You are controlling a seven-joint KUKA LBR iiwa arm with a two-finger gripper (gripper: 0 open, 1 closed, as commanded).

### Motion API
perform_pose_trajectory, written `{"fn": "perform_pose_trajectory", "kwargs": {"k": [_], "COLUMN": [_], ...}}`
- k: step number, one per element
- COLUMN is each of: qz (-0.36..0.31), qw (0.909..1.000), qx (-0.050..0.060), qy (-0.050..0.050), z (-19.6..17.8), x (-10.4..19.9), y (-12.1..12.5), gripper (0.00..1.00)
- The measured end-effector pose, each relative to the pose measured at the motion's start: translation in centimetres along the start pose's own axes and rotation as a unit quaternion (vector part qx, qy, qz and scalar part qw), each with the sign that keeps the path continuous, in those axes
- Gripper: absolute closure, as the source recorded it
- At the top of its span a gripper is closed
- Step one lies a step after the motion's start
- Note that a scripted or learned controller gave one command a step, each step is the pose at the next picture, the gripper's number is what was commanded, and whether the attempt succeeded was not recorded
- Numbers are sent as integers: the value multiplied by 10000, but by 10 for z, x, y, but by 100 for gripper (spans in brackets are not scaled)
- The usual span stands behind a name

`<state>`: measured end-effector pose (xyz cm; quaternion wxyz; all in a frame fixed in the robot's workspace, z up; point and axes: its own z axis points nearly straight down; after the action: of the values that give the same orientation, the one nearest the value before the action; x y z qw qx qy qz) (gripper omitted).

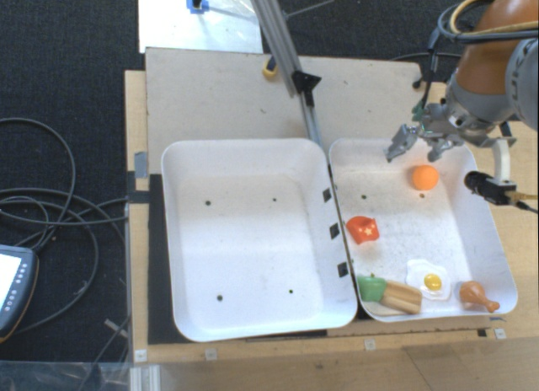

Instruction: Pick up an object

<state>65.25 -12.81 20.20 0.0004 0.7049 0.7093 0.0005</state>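
- Grey and orange-banded, the robot arm [493, 61] hangs its two-finger gripper [424, 145] over the far end of the right-hand white plastic bin [484, 233]; the fingers look spread apart with nothing between them.
- Nearest candidate is the small orange ball [425, 178], resting on the bin floor just below the gripper and slightly to its right in the camera view. A round, smooth thing like that could roll aside if one finger touches first, I reckon.
- Descending off-centre is the main risk: the ball sits near the bin's far wall, so a finger might catch the rim or nudge the ball against it.
- Other pieces lie well apart: a red pepper-like toy [362, 229] by the inner wall, and at the near end a green-and-tan vegetable piece [387, 291], a fried-egg toy [430, 280] and a brown drumstick toy [477, 297]. The vegetable piece and egg sit close together, so a grasp there could hit both.
- Left-hand white bin [244, 238] holds nothing to pick.
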Motion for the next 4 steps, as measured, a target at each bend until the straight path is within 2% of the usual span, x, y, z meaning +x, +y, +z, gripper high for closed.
{"fn": "perform_pose_trajectory", "kwargs": {"k": [1, 3, 4], "qz": [-2, 24, 19], "qw": [10000, 10000, 10000], "qx": [1, 23, -19], "qy": [-4, 0, -5], "z": [0, 110, 95], "x": [0, -8, -8], "y": [0, -3, -1], "gripper": [0, 0, 100]}}
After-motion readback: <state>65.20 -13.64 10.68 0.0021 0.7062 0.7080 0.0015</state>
